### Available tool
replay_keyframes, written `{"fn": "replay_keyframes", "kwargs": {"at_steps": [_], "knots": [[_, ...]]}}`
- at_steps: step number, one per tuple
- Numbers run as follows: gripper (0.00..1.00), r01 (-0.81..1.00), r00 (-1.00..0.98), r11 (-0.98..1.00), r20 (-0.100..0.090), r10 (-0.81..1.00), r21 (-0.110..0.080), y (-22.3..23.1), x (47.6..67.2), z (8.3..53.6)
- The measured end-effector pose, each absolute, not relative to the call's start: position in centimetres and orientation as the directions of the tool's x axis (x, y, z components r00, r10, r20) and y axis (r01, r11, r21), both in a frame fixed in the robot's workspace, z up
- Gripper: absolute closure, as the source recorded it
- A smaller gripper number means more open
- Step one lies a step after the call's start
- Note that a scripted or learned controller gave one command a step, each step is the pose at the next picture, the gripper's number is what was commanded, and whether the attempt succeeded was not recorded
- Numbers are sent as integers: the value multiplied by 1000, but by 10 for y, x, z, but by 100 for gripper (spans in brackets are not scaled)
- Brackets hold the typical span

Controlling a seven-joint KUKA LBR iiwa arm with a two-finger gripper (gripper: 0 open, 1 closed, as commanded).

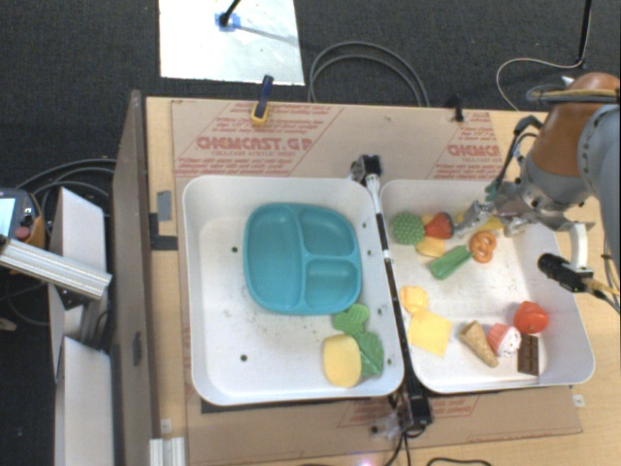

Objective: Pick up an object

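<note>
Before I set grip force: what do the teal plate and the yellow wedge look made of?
Teal plate: likely hard plastic, smooth with a slight sheen and moulded compartments. Yellow wedge: probably matte plastic toy food with flat, even colour; could be foam.

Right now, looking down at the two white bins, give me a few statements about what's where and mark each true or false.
1. The teal divided plastic plate lies in the left white bin. True.
2. The red round tomato toy sits in the left bin. False: it is in the right white bin, near its right wall.
3. The robot's hand is over the right bin's far end, near the orange pretzel-shaped toy. True.
4. The pale yellow rounded toy lies on the teal plate. False: it lies on the bin floor, beside the green leafy toy.
5. The yellow flat cheese-slice toy lies in the right bin. True.
</note>
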State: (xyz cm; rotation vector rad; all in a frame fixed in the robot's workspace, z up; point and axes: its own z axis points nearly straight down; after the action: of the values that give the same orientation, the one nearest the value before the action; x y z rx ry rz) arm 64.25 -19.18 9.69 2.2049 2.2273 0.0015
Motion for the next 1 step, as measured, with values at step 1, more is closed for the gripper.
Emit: {"fn": "replay_keyframes", "kwargs": {"at_steps": [1], "knots": [[100,1000,-13,13,-7,1000,10,-192,644,109]]}}
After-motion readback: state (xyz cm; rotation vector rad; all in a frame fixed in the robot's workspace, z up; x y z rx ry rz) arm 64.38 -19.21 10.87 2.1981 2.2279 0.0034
